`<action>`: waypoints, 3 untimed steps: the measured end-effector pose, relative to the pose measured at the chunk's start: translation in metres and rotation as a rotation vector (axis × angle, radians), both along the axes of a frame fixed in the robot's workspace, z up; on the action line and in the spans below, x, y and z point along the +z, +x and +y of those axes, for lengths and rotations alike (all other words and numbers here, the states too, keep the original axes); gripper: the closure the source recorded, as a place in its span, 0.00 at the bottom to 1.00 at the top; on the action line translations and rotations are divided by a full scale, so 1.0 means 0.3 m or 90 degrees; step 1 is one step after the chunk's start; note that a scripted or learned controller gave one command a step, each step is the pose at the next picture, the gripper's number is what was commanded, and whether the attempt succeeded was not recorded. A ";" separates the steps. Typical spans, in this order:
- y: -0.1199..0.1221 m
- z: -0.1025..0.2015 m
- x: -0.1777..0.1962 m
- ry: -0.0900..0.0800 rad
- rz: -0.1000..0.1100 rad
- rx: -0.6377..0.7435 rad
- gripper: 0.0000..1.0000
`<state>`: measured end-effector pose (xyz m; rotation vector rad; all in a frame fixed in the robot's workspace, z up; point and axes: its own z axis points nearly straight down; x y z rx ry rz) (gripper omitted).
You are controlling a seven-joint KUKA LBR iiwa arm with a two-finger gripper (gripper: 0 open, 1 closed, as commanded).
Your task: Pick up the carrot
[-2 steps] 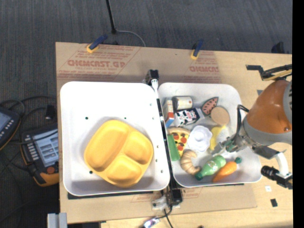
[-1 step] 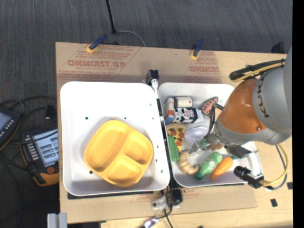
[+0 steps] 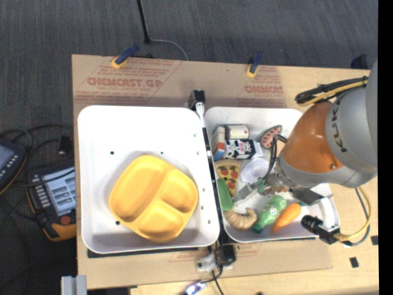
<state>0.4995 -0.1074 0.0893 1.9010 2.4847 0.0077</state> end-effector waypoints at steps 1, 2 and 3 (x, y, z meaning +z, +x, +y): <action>-0.054 -0.251 0.090 0.002 0.009 -0.105 0.00; -0.043 -0.325 0.004 0.006 0.006 -0.043 0.00; -0.039 -0.151 0.001 -0.002 -0.001 -0.049 0.00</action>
